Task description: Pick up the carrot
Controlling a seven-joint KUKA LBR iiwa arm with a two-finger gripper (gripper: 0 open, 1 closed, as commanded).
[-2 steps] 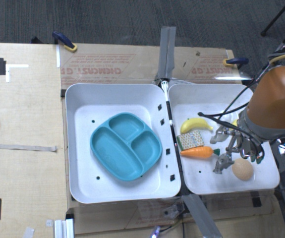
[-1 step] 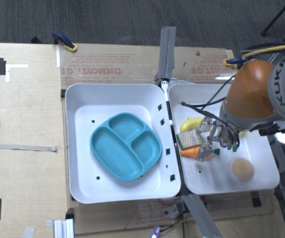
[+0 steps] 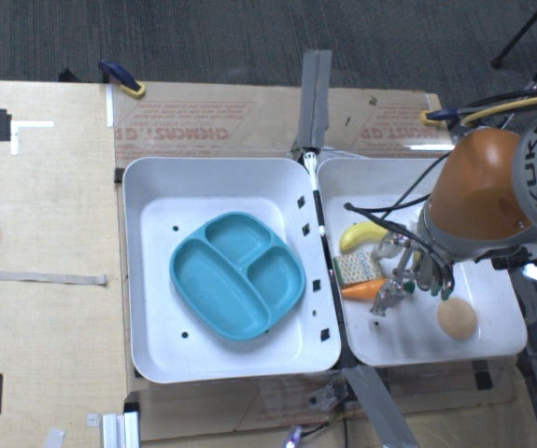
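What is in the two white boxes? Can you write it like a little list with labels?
left bin: blue plate with three sections
right bin: carrot, banana, egg, small dotted block
carrot: lying flat near the divider
pincer: low over the right bin, right beside the carrot's end
grip: cannot tell

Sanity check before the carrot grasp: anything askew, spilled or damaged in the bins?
Nothing spilled or broken. The blue divided plate sits skewed in the left bin. In the right bin, carrot, sponge and banana crowd together by the claw; the egg lies apart.
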